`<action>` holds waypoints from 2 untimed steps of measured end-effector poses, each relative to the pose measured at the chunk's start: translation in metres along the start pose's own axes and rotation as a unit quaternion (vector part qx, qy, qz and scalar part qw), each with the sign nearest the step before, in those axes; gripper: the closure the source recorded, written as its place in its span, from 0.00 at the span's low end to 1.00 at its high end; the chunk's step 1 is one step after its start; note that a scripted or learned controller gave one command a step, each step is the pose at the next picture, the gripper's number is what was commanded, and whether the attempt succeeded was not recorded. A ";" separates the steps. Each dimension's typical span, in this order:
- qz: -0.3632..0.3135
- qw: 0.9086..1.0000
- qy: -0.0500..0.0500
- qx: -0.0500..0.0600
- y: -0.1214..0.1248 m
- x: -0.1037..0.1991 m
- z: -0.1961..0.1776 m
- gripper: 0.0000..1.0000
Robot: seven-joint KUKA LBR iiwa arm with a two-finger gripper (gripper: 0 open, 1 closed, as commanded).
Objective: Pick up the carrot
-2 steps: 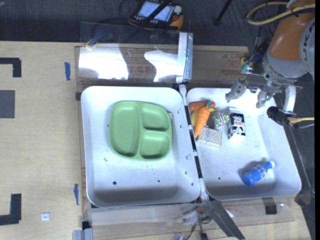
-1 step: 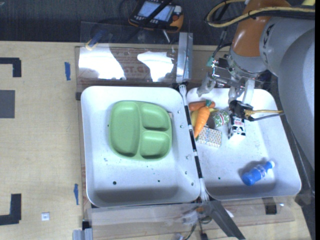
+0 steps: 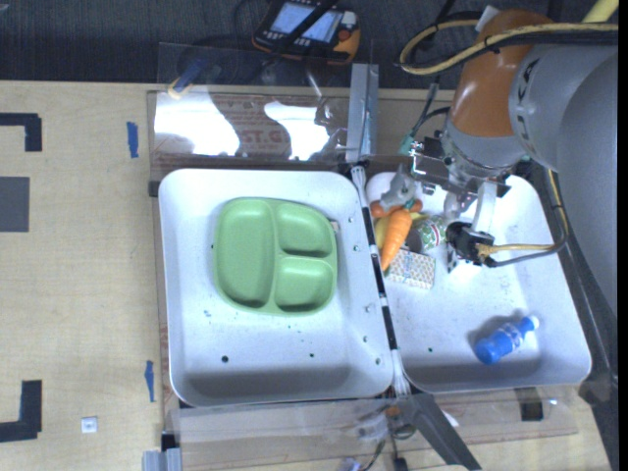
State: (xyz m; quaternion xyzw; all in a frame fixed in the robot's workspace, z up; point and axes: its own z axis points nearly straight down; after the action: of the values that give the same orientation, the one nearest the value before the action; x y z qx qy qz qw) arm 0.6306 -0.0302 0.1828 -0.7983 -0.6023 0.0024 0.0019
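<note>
Fingers: state cannot be told; gripper point(image 3: 461, 204) low in right bin point(image 3: 549, 356), far end.
Carrot point(image 3: 394, 234): just left of gripper, against the bins' shared wall, beside a small patterned packet point(image 3: 416, 267).
Approach: shift left, centre over carrot, align across its width.
Clear of: blue bottle point(image 3: 504, 339), well apart.

You find no text, label or number here that can be read. The lit screen of the handheld controller point(image 3: 306, 26) behind the bins is too blurred, and the blue bottle point(image 3: 505, 339) shows no legible label.
</note>
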 end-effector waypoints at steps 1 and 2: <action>-0.042 0.999 0.000 -0.002 0.048 -0.051 0.028 0.00; -0.064 0.998 0.000 -0.001 0.023 -0.023 -0.001 0.00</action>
State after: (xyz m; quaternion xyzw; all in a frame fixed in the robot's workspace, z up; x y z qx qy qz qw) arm 0.6469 -0.0588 0.1833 -0.7578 -0.6525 0.0018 0.0018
